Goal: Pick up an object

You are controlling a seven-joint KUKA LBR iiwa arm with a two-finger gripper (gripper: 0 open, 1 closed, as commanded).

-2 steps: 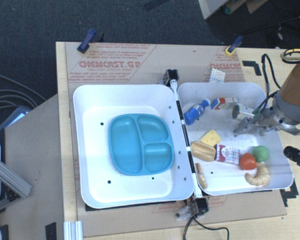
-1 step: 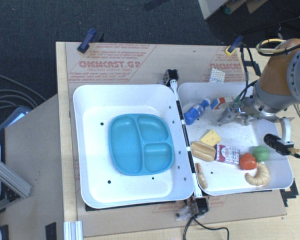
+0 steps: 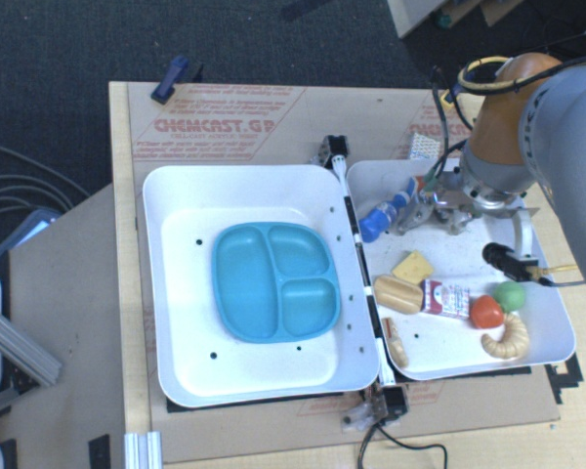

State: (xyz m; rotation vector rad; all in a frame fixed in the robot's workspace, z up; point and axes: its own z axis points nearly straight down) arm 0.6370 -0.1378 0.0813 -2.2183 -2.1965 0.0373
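Object pick not done | end effector [image 3: 432, 203] hovering over right bin [image 3: 557, 345] beside blue bottle [image 3: 383, 215] | grip state: cannot tell | lift remaining

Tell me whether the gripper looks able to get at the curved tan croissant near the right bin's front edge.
Probably yes. The curved tan croissant lies uncovered in the right white bin, with only the red tomato close beside it. The gripper is over the same bin, further back.
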